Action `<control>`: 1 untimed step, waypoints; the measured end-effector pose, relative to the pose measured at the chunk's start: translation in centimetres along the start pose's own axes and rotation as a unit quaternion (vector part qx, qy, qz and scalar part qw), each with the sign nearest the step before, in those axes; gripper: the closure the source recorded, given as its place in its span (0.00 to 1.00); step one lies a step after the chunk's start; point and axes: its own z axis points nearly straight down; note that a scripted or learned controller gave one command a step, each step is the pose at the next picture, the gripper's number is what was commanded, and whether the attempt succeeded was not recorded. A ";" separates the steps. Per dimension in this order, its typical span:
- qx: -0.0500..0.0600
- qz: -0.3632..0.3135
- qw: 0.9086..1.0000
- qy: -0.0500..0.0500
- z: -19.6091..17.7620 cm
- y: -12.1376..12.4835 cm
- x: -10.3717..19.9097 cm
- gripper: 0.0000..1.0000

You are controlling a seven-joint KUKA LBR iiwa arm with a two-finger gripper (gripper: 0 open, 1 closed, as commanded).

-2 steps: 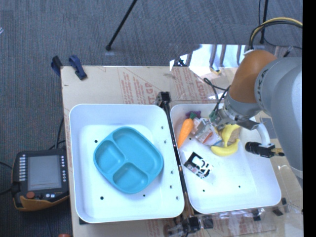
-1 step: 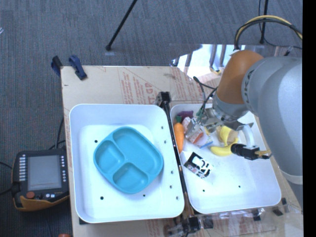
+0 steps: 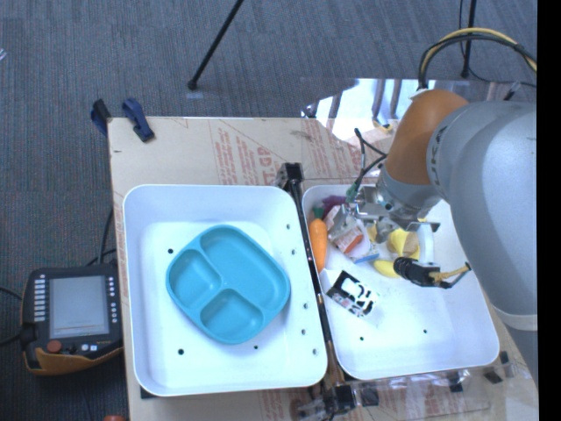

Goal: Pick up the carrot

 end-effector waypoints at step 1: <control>0.002 0.077 0.997 -0.001 0.1 -0.2 0.5 0.00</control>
